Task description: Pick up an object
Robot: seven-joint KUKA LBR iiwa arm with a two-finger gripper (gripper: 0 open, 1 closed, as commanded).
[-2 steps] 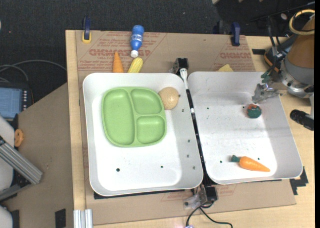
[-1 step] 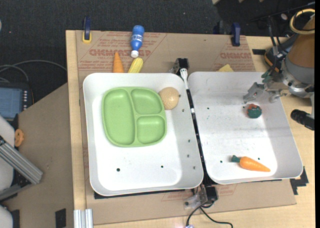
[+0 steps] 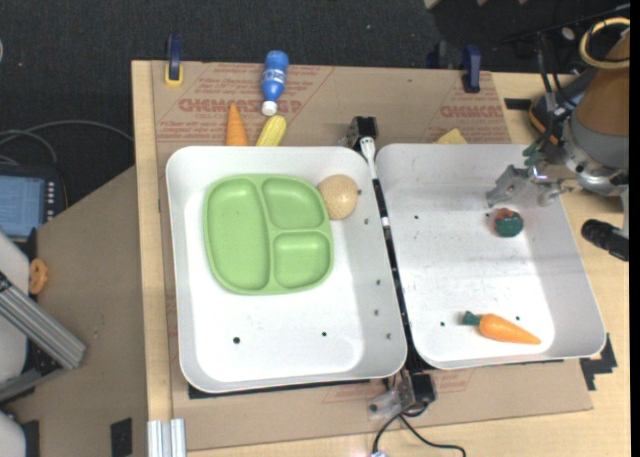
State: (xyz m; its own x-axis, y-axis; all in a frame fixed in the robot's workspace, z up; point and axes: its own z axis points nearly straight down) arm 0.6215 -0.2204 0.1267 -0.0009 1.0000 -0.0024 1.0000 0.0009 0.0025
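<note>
The right bin (image 3: 560,275) holds the arm's gripper (image 3: 522,183) near its far right corner — whether its jaws are open or shut, I cannot tell. Just below and in front of it lies a small green-and-red ball (image 3: 508,223) — apart from the jaws, not between them.

A small round toy (image 3: 509,223) lay in the right bin (image 3: 560,275), just below the gripper (image 3: 520,183). A toy carrot (image 3: 503,328) sat well nearer the front rim. The divided plate (image 3: 268,233) lay in the left bin (image 3: 270,345).

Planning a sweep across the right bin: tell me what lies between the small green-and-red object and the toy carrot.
Nothing but bare white bin floor lies between the small green-and-red object and the toy carrot, judging by the camera view.
</note>
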